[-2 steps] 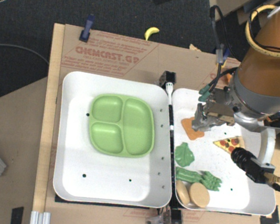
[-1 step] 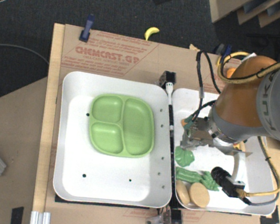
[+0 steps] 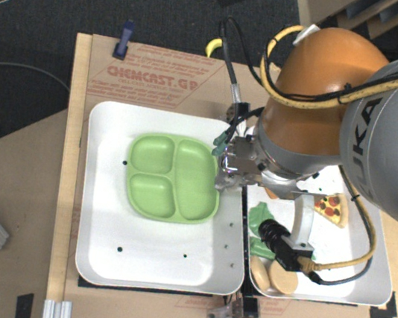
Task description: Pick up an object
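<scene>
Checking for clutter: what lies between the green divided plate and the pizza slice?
The camera view shows the gripper there, above the bins' adjoining rims, between plate and pizza slice.

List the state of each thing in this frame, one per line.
plate: flat, right way up, in the left bin.
pizza slice: flat in the right bin.
green piece: in the right bin, partly hidden.
tan discs: flat at the right bin's near edge.
gripper: low at the plate's right rim, over the seam between the bins; no grasp visible.
</scene>
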